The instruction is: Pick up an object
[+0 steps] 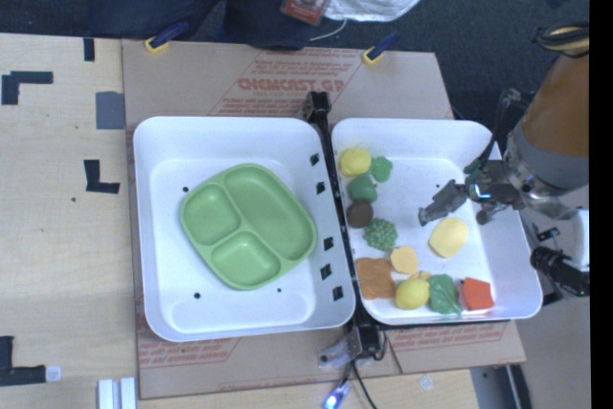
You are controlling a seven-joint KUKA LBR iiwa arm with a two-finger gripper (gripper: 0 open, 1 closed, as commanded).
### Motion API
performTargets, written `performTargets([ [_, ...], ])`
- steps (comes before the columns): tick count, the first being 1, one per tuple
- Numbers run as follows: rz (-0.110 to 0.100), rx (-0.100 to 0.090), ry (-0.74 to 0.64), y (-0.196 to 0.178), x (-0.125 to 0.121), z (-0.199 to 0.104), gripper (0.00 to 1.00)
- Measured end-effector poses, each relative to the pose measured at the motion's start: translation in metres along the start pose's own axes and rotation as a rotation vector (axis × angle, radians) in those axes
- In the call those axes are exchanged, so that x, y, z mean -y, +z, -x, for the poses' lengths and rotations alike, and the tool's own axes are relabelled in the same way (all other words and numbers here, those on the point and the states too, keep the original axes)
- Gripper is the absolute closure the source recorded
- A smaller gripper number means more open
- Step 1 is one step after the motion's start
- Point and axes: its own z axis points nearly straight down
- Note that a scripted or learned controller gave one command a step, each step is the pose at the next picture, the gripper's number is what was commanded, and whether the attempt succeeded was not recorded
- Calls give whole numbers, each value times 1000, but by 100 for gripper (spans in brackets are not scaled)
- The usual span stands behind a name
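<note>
Camera view shows us the claw [464, 202] spread and holding nothing just above the lemon [448, 237] in the right bin [412, 131], so we judge a descent slightly off-center could roll the round fruit aside toward the bin wall.

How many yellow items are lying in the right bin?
4. One yellow item near the top left corner, one just below the gripper, one mid-bin, one at the front edge. The arm may hide others.
</note>
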Motion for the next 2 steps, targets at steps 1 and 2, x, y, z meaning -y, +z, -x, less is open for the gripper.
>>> performTargets([
  [1, -13, -6, -9, 83, 8, -93, 0],
  [2, -32, 5, 4, 78, 11, -72, 0],
])
